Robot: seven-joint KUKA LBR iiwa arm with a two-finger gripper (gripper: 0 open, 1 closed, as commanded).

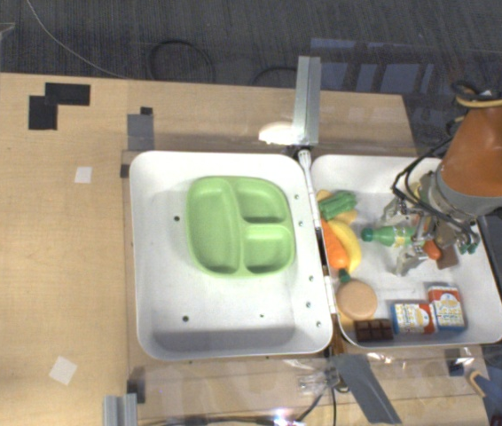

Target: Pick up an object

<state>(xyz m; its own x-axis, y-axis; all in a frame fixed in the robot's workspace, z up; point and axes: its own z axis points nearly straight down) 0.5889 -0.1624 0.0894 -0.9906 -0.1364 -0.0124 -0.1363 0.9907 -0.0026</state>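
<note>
My gripper [408, 240] hangs low over the middle of the right bin [490, 322], its metal fingers pointing down and left. A small green bottle-shaped toy [380, 234] lies right at the fingertips, touching or nearly touching them. I cannot tell whether it sits between the fingers. Along the bin's left side lie a green vegetable [337, 204], a yellow banana [347, 240] and an orange carrot [334, 249]. A small orange and brown piece [438, 253] sits just right of the gripper.
A round tan bun [357, 300], a dark chocolate bar [374, 330] and two small printed boxes [427, 313] line the right bin's front. The left bin [162, 318] holds a green divided plate [239, 224]. A metal post [308, 100] stands behind the bins.
</note>
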